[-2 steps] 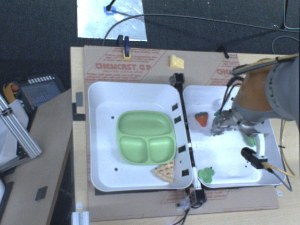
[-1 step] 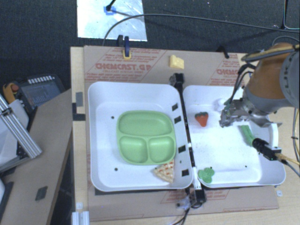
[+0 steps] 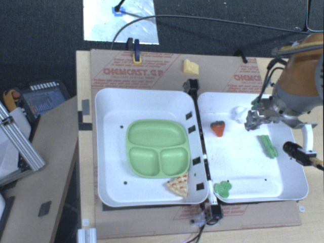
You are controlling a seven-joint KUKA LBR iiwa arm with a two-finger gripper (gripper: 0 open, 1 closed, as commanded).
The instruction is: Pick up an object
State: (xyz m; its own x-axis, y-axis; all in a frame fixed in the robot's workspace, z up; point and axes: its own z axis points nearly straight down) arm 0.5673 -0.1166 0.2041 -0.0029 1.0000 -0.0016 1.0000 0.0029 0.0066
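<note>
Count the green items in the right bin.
2: a green ridged pickle-like toy stick at mid-right, and a green leafy toy vegetable at the front-left corner. The grey arm may hide others.

We see two bins (image 3: pixel 152 97) of smooth white plastic with a soft sheen, the one at nine o'clock bearing a matt pale-green plastic divided plate (image 3: pixel 157 148) with a rough, crusty-looking pizza slice (image 3: pixel 178 185) at its five o'clock. In the bin at three o'clock lie small toy foods of smooth plastic look, a red strawberry (image 3: pixel 218 128), a green bean pod (image 3: pixel 268 146) and a knobbly green broccoli (image 3: pixel 223 189), near the bare-metal gripper (image 3: pixel 252 120). Under the bins we make out matt brown paper-faced board (image 3: pixel 152 70) printed in red, and at twelve o'clock a crinkled, shiny foil sheet (image 3: pixel 121 14) on rough dark carpet-like cloth (image 3: pixel 40 34).
</note>
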